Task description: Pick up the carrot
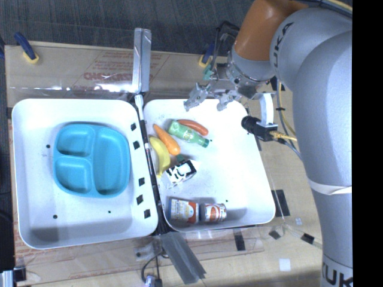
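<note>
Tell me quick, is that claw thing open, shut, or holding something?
Gripper: open, holding nothing, poised above the right bin's far edge, apart from the carrot.

The carrot [166, 139] lies in the right bin [251, 178], slanted, just above the banana [159, 154] and touching it. Just right of the carrot sits a green bottle [188, 133], with a red-orange sausage-shaped piece [192, 126] along the bottle's upper side. Below the carrot, past the banana, lies a black-and-white toy [181, 171], and farther below, two cans [197, 211] rest on their sides. The gripper [209, 100] hangs above and right of the carrot, apart from it, fingers spread. Left of the carrot, the left bin [36, 220] holds a blue divided tray [93, 159].
</note>
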You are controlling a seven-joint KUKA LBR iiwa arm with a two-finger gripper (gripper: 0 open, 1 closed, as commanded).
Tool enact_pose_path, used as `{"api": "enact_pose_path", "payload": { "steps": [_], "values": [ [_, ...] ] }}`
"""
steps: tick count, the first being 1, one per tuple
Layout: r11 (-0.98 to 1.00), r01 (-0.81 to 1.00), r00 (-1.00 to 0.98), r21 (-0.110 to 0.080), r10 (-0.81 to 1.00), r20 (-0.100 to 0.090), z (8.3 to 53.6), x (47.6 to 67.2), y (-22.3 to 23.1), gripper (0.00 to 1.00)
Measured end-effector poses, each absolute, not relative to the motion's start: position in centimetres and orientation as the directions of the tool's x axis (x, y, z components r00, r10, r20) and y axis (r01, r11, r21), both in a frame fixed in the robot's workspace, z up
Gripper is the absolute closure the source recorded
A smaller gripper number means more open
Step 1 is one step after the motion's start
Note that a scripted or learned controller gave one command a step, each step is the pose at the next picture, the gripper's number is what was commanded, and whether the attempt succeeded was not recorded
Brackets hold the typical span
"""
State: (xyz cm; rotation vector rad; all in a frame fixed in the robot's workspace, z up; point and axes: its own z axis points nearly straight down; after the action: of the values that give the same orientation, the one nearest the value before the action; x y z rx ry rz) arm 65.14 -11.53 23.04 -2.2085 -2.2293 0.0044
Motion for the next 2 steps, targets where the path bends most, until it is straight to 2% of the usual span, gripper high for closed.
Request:
{"api": "enact_pose_path", "payload": {
  "steps": [1,2],
  "values": [
    [0.086,0.996,-0.086,0.018,0.996,-0.006,11.8,64.1,-9.4,0.0],
    [0.046,0.998,-0.046,0.031,0.999,-0.006,10.7,61.9,-9.5,0.0]
  ]
}}
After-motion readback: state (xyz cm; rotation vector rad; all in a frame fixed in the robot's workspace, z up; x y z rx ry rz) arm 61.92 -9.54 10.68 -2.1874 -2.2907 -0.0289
